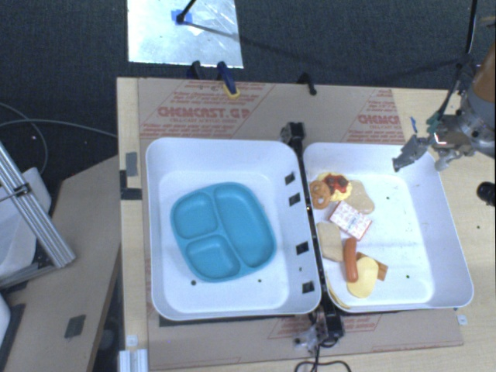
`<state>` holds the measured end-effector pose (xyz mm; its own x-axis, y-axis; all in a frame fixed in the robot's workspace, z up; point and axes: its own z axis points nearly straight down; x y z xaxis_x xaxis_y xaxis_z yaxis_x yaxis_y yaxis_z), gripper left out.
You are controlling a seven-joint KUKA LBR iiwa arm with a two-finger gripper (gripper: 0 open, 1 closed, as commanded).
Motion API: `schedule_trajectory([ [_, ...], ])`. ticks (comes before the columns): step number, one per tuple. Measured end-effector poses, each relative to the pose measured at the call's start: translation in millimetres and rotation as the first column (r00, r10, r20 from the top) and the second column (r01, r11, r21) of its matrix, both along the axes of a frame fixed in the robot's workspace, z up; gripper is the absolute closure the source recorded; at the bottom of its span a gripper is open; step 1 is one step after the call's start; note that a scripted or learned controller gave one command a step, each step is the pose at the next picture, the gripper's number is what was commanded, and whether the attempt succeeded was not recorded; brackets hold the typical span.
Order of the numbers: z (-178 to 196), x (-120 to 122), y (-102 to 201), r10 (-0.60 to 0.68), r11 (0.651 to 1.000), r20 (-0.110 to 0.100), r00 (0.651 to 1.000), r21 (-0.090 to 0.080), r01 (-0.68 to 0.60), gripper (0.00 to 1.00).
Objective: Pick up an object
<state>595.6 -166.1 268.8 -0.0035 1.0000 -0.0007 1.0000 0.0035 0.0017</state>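
1. camera view: two shallow white bins sit side by side on a cardboard-covered bench; the left bin [225, 155] and the right bin [418, 231] touch along a black centre divider.
2. the left bin holds a blue three-compartment tray [223, 231], lying flat, slightly toward the bin's left half.
3. the right bin holds a cluster of toy food items along its left wall: a bagel-like ring with a red topping [329, 186] at the top, a tan biscuit shape [361, 200] just beside it, a white packet with a red pattern [351, 221] below, a pale bread slice [332, 242], an orange-red sausage [352, 259] and a yellow piece [363, 279] at the bottom. several of these touch or overlap.
4. the gripper [425, 152] is over the upper right corner of the right bin, with the arm entering from the right edge. it is well apart from the food cluster.
5. claw state: the two fingers appear spread apart, with nothing seen between them.
6. a shiny metal sheet [184, 22] lies on the dark floor beyond the bench.
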Motion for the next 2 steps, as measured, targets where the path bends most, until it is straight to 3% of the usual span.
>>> schedule_trajectory([
  [1,-148,-38,-9,-0.005,1.0,-0.014,1.0,0.004,0.005,0.0],
  [2,-176,14,54,-0.005,1.0,0.005,1.0,-0.003,0.005,0.0],
])
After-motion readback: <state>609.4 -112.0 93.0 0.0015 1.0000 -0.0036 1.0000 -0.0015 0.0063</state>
